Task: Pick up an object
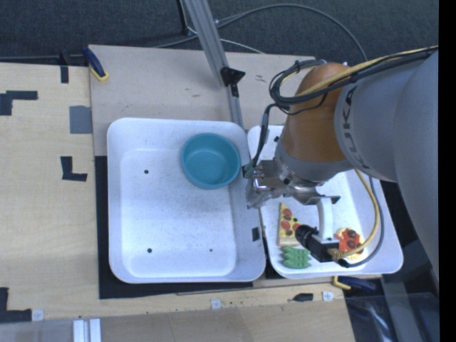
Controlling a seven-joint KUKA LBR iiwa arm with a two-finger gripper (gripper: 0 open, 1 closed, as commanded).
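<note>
Camera view. Item one: left bin (128,262), with a blue bowl (210,160) upright in its far right corner. Item two: right bin (386,259), with a yellow-and-red strip (287,224), a green piece (296,258) and a red-orange piece (349,239). We log the claw (258,185) at that bin's left edge, near the bowl. Whether it is released or clenched, we cannot tell.

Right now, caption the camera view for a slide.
Arm over toy food in right bin; blue bowl in left bin.

One camera, fixed above, looks down aslant on the bench (43,212), left bin (142,219) and right bin (385,262).
</note>
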